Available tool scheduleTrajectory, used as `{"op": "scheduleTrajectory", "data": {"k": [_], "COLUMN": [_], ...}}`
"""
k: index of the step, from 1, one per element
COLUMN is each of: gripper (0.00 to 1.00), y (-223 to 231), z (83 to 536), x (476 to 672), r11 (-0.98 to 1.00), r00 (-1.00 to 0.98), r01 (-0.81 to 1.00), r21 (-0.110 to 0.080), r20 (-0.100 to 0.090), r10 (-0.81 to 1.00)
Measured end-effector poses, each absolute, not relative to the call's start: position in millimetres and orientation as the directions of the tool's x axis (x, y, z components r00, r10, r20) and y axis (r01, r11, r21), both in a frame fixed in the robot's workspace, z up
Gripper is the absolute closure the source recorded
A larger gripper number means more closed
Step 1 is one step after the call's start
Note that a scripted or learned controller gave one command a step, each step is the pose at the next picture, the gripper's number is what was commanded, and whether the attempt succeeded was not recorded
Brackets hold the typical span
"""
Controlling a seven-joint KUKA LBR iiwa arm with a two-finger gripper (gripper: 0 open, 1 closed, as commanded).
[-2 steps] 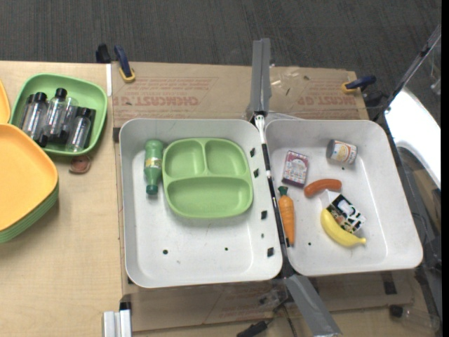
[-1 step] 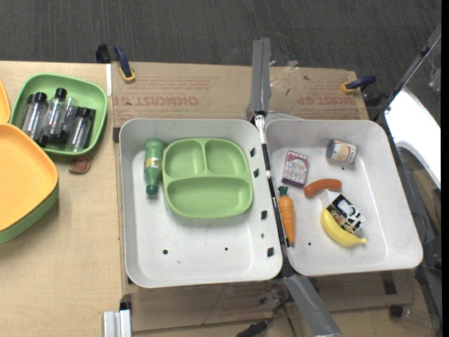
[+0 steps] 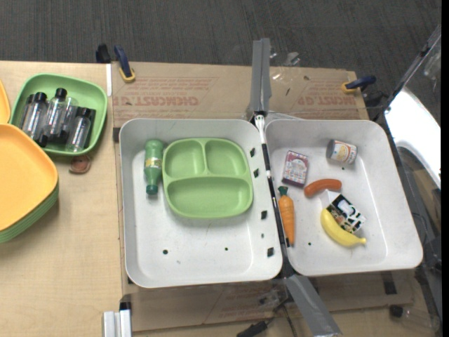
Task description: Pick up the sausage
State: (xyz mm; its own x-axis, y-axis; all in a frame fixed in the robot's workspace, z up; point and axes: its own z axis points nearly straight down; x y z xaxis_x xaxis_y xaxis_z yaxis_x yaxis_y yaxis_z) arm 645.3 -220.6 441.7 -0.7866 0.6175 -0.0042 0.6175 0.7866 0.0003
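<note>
The sausage (image 3: 323,186) is a short reddish-orange link lying flat near the middle of the right bin (image 3: 393,251). It rests between a small pink card (image 3: 295,168) to its upper left and a banana (image 3: 342,230) below it. Nothing touches or covers the sausage.
The right bin also holds a small tin can (image 3: 342,152), a black-and-white packet (image 3: 346,213) on the banana and a carrot (image 3: 286,218) by the left wall. The left bin (image 3: 203,258) holds a green divided plate (image 3: 208,177) and a green bottle (image 3: 152,166). Left of the bins sit a green tray of vials (image 3: 59,114) and stacked plates (image 3: 24,188).
</note>
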Motion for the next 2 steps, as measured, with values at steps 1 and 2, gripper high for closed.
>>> {"op": "scheduleTrajectory", "data": {"k": [1,2], "gripper": [1.00,1.00], "y": [-220.7,-221.4], "z": [442.4,442.0], "x": [654.6,650.6], "r11": [0.881,0.975], "r00": [-0.881,-0.975], "r01": [0.473,0.221], "r21": [0.000,0.000], "r20": [-0.005,-0.003], "r10": [0.473,0.221]}}
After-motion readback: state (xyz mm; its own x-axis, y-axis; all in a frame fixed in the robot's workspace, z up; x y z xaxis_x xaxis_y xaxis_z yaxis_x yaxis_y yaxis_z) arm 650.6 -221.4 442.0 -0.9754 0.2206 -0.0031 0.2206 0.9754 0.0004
